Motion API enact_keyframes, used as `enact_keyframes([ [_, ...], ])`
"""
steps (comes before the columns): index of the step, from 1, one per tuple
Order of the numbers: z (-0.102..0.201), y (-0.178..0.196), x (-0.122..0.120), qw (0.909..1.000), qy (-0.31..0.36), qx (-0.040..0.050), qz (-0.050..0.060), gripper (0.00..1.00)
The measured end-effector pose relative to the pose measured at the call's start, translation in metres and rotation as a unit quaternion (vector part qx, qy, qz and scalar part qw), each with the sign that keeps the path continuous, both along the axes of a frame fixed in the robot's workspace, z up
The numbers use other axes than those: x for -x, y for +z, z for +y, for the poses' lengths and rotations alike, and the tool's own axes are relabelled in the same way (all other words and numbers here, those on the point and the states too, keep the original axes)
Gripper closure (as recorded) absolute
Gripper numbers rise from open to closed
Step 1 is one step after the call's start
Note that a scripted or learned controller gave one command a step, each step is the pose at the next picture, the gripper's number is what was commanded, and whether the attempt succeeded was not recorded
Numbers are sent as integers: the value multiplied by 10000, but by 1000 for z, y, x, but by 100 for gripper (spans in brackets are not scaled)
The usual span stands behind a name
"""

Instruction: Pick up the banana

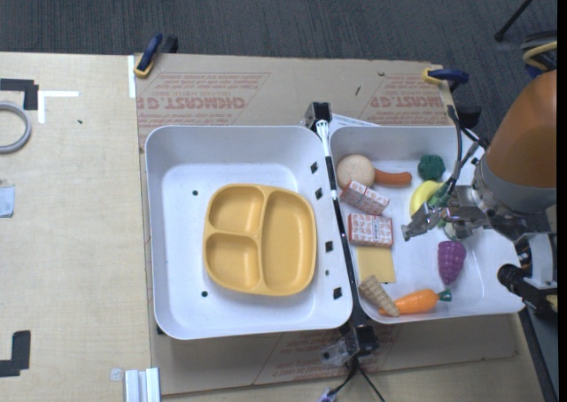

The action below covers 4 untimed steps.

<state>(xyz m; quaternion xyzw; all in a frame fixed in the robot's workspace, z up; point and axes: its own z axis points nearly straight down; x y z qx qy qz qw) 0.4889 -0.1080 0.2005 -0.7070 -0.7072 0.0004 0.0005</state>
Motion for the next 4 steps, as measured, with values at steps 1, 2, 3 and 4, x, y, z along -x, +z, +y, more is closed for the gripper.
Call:
enact_keyframes([
  [1, -8, 26, -67, 9995, 309, 4, -11, 0],
  [2, -48, -102, -124, 9920, 1260, 44, -78, 0],
  [3, -49, -91, -125, 9922, 1244, 62, -100, 100],
  [4, -43, -108, -76, 9633, 2686, -3, -5, 100],
])
